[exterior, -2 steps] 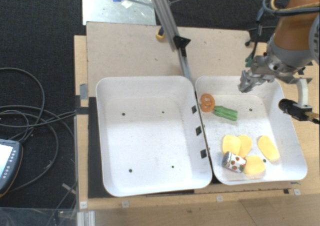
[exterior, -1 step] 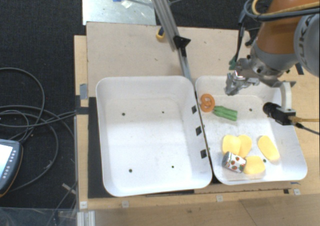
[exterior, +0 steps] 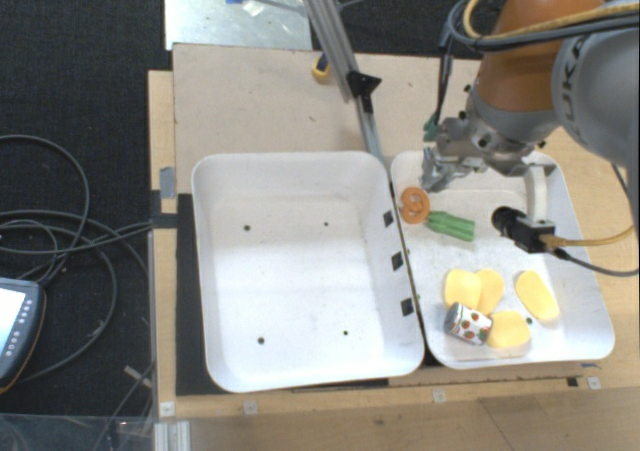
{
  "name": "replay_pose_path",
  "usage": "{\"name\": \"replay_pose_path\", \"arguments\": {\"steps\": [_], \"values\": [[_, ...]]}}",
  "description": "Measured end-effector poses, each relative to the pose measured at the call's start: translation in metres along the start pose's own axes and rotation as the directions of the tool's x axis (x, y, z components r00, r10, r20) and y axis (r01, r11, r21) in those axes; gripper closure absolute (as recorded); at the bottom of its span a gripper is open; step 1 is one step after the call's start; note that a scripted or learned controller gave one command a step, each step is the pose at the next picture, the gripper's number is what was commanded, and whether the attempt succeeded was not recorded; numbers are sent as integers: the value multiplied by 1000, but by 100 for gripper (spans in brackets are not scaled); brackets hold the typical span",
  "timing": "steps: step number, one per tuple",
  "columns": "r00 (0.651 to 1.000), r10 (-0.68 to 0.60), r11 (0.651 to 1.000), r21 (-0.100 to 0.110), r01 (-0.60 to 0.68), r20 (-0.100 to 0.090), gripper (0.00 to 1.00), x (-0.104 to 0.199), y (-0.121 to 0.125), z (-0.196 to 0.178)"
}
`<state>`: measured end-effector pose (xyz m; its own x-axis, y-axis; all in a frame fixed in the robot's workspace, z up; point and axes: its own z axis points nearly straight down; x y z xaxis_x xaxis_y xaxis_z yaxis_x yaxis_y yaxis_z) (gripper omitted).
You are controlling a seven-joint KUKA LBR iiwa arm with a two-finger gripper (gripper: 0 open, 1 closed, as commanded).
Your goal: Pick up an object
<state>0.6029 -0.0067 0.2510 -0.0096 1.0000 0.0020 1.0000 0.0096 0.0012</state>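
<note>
Nothing lifted yet, as far as you can see. The gripper (exterior: 437,177) hangs low over the back left corner of the right bin (exterior: 590,334), and whether it is parted or closed cannot be told from this angle; nothing shows between its tips.

Nearest candidates: an orange round piece (exterior: 414,203) just below the gripper, hard against the bin's left wall, and a green stick-shaped object (exterior: 451,226) just beside it.

Further forward: several yellow pieces (exterior: 474,290) in a cluster, a small spotted block (exterior: 467,324) touching them.

Left bin (exterior: 215,179) carries nothing you would pick.

Room: tight by the dividing wall and back rim near the orange piece; more open floor lies mid-bin around the green object. Expect a wall-side grasp to be awkward.
</note>
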Motion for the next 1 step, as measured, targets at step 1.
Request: {"name": "replay_pose_path", "arguments": {"steps": [1], "values": [[1000, -1, 1000, 1, 1, 0, 100, 51, -5, 15]]}}
